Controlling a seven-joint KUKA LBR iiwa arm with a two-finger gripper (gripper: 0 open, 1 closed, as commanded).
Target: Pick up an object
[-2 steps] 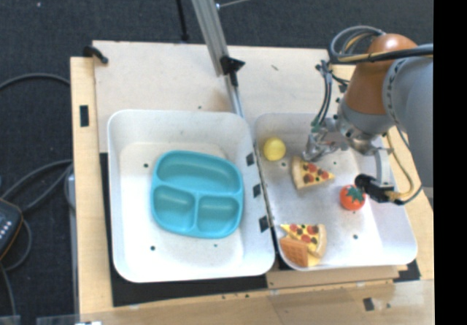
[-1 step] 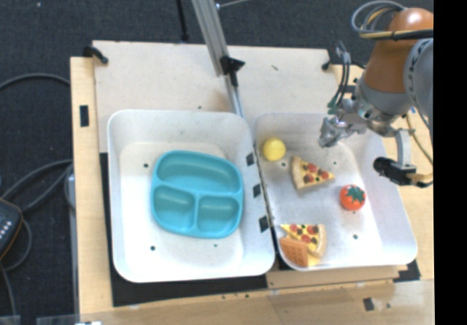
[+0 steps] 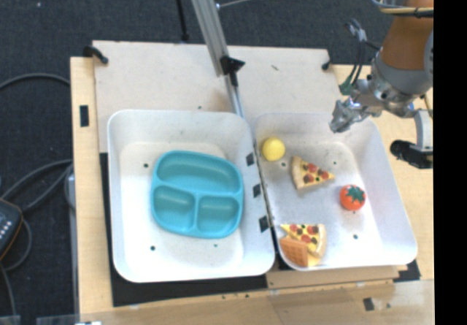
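gripper over right bin, 12 o'clock edge; grip state cannot be told | ball at 10 | tomato at 3 | pizza slice centre

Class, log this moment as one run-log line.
tool: above right bin's far edge | holding: nothing seen | nearest: yellow ball

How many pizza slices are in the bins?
2, both in the right bin. One pizza slice lies near the middle, beside the yellow ball; the other pizza slice lies at the front-left corner.
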